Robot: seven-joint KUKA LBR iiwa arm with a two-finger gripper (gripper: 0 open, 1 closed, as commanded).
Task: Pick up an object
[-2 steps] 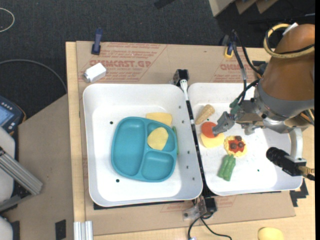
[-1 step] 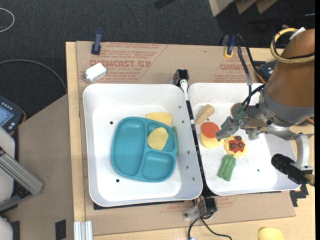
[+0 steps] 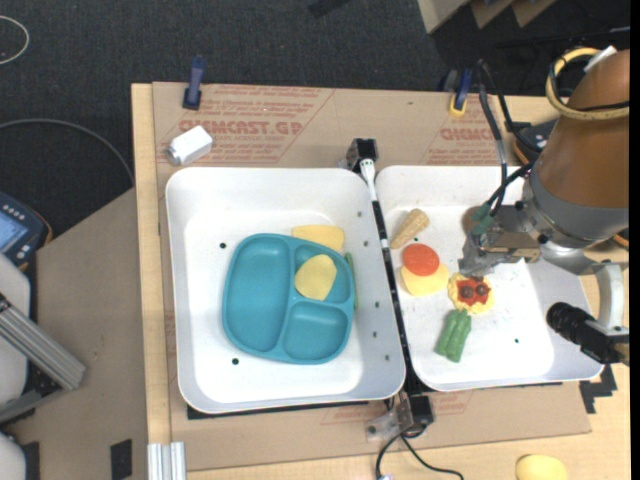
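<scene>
Arm casing (image 3: 580, 183): smooth grey shell, rounded and bulky, entering from the right.
Orange band (image 3: 600, 88): glossy copper-orange collar above the grey section, wide and curved.
Ring at top (image 3: 575, 68): thin yellowish hoop beside the orange collar, possibly a cable loop; too blurred to be sure.
Cables (image 3: 495, 118): dark cords running down along the arm toward the wrist.
Gripper (image 3: 478, 268): grey-silver metal block with dark parts, boxy and angular.
Lower fitting (image 3: 580, 328): black cylindrical piece beside a pale bracket.
</scene>
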